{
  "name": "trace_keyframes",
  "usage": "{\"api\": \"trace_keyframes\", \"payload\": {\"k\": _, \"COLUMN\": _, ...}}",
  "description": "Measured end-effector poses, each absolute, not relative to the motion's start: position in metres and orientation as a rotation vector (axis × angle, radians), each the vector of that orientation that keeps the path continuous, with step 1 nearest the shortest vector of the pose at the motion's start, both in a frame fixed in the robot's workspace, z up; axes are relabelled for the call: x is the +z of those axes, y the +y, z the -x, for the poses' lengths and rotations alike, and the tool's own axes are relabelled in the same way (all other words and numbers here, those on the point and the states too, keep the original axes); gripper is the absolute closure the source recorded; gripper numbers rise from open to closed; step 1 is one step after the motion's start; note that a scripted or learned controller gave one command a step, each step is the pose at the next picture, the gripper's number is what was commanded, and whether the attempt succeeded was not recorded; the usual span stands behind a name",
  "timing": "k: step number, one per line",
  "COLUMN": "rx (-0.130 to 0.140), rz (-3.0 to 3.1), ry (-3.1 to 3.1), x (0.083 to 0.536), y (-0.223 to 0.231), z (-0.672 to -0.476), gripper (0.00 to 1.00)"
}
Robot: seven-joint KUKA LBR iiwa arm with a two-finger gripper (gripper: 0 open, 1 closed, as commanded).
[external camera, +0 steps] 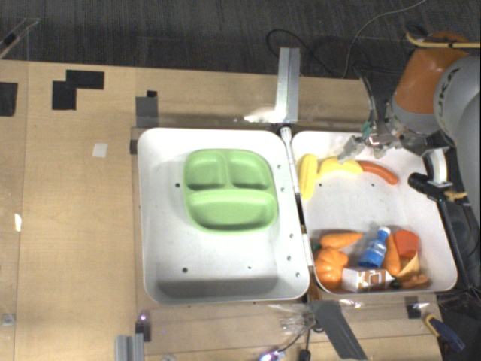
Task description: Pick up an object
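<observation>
Nothing was lifted yet. The gripper (359, 147) hung over the right bin's (445, 241) far edge beside the banana (340, 167) and red sausage (378, 172); I couldn't tell how it was set. The grasp remained undone.

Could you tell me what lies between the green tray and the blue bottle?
In the camera view, the bins' meeting walls and an orange toy vegetable separate the green tray from the blue bottle.

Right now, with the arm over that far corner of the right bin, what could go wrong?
The gripper hovers where the banana and the red sausage-like piece lie close together, so it might nudge one or catch both. It is also near the right bin wall, which could block a finger.
</observation>
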State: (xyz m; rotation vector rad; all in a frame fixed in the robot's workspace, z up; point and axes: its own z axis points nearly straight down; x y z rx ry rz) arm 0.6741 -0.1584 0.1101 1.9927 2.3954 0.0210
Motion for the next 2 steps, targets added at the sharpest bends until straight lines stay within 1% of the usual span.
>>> {"api": "trace_keyframes", "payload": {"k": 1, "rx": 0.04, "rz": -2.02, "ry": 2.359, "x": 0.106, "y": -0.16, "z": -0.663, "gripper": 0.0}}
{"api": "trace_keyframes", "payload": {"k": 2, "rx": 0.032, "rz": -2.013, "ry": 2.363, "x": 0.12, "y": -0.161, "z": -0.663, "gripper": 1.0}}
